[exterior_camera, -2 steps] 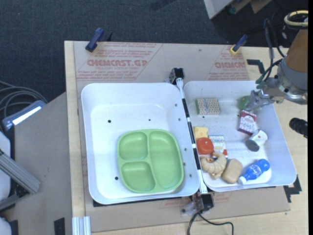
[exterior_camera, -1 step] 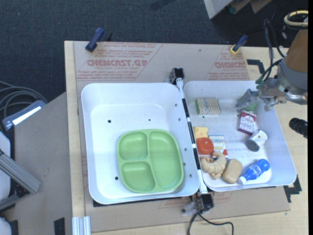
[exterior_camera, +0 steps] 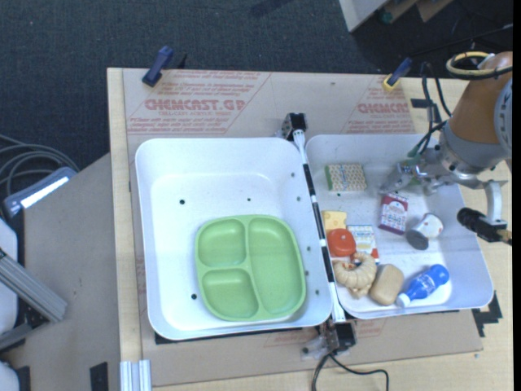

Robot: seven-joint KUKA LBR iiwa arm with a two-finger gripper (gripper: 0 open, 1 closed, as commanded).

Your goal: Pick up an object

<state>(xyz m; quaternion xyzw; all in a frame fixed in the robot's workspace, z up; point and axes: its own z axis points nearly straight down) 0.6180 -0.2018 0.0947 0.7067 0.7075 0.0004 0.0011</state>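
The right bin (exterior_camera: 476, 287) holds several small objects. A dark red carton (exterior_camera: 394, 214) lies near its middle, with a white and grey cylinder (exterior_camera: 423, 229) just right of it. A checked green packet (exterior_camera: 346, 177) lies at the back left. My gripper (exterior_camera: 409, 174) hangs over the bin's back right part, just behind the red carton and right of the packet. Nothing shows in its grasp. The grey wrist and orange band (exterior_camera: 480, 108) rise behind it to the right.
Along the right bin's front lie a yellow block (exterior_camera: 334, 219), a red piece (exterior_camera: 340, 241), a twisted pastry (exterior_camera: 356, 273), a tan bread roll (exterior_camera: 387, 284) and a blue bottle (exterior_camera: 425, 283). A green divided plate (exterior_camera: 248, 265) sits in the left bin (exterior_camera: 163, 218).
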